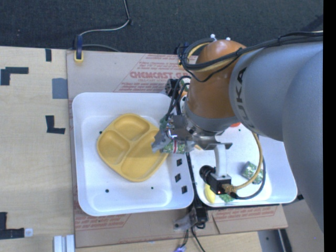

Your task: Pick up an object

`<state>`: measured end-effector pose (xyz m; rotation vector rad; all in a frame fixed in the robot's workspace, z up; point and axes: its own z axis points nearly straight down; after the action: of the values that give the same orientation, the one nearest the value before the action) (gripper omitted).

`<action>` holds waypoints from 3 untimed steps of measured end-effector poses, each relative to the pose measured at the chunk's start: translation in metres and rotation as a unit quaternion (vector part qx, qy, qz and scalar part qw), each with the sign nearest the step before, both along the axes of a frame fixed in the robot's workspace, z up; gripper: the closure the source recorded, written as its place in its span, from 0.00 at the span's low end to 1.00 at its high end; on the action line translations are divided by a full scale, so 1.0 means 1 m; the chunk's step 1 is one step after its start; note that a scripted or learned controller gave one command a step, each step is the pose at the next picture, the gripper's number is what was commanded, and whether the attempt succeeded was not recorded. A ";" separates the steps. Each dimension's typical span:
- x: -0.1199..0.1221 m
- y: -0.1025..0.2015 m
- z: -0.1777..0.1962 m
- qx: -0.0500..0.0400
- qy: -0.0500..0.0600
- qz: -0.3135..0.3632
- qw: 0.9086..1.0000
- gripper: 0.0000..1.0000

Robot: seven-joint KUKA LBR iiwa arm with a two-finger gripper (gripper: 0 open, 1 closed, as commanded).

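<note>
While you look down at the bench, read these lines:

How far along: nothing looks picked up yet, so I think the lifting is all left to do.

Gripper: you can see the gripper (164, 143) low at the right edge of the yellow plate (130, 147). You cannot tell from here how it is set, or if it has the plate.

Where the plate is: it lies flat in the left bin (89, 193), near the middle, with its right edge just under the gripper.

How the plate looks: it is yellow and smooth, with rounded corners and three dips for food. It seems light and hard.

What else you can see: a small green thing (249, 169) and a yellow thing (209, 195) lie in the right bin (281, 185), partly behind the cables.

What is left: get a firm hold, then lift.
</note>
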<state>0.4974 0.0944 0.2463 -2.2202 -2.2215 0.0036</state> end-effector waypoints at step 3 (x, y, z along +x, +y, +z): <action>-0.015 -0.089 -0.063 0.000 0.001 -0.001 1.000 1.00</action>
<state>0.4828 0.0050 0.1835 -2.2208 -2.2192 0.0052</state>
